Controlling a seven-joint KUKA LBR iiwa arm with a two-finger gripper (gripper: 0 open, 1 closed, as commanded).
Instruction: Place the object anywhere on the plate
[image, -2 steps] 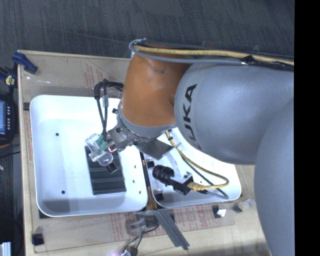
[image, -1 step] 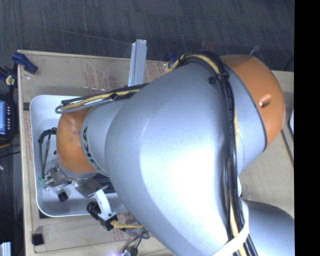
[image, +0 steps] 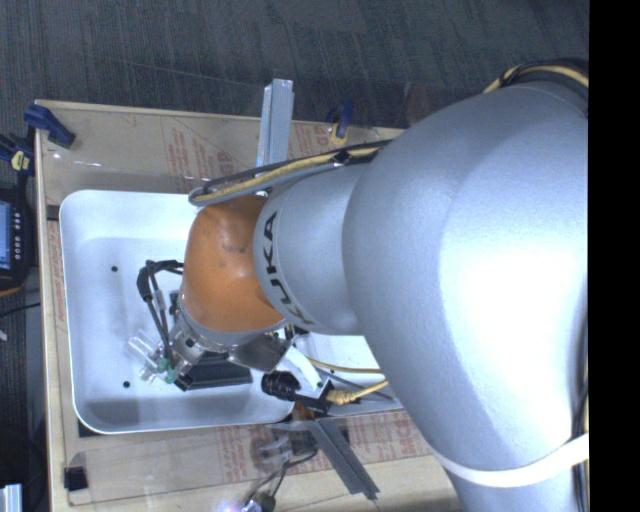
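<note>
While hanging low in the bin (image: 90, 250), close to its near wall, gripper (image: 160, 365) – cannot tell if open or closed; too small, and half tucked under the wrist. Could be something pale and clear at the tip, but no way to name it or call it held. Object's place: cannot tell. Same for the plate; arm (image: 450, 250) blocks much of the bench.

Risks from here, as judgement only:
- Empty lift. Nothing confirms a grasp, so could well carry nothing to the plate.
- Wall contact. So near the bin's wall and floor that a small sideways or downward move could scrape or jam the tip.
- Cable snag. Black cable (image: 150, 285) loops loose beside the orange band (image: 225, 265), right over the bin – could catch on a wrist turn.
- Drop in transit. A weak or off-centre hold on a light, slippery item would likely slip on a fast swing.
- Missed placement. Bulky arm over the scene, so hard to check a release against the plate.
</note>
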